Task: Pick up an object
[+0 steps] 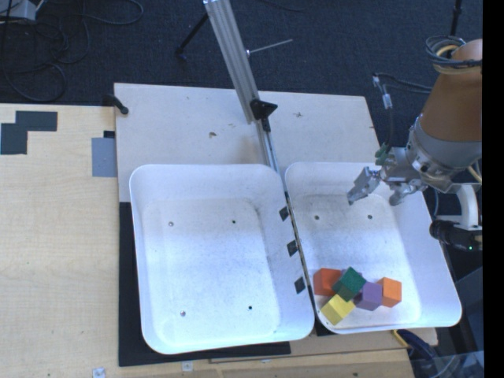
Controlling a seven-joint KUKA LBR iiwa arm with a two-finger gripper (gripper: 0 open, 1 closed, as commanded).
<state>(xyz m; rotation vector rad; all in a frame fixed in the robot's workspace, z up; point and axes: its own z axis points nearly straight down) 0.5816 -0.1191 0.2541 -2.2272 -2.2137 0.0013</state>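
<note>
Currently gripper (379, 186) hangs above right bin (429, 242), fingers spread, nothing between them. Blocks (354, 290) cluster at that bin's near end, well apart from it.

No readable text, labels, brands or numbers anywhere: bins (209, 337), blocks (356, 290), bench (181, 124), arm (453, 109) all unmarked as far as visible.

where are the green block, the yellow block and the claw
green block (351, 280), camera view, its top face
yellow block (338, 309), camera view, its top face
claw (379, 190), camera view, midway between its fingertips
</note>
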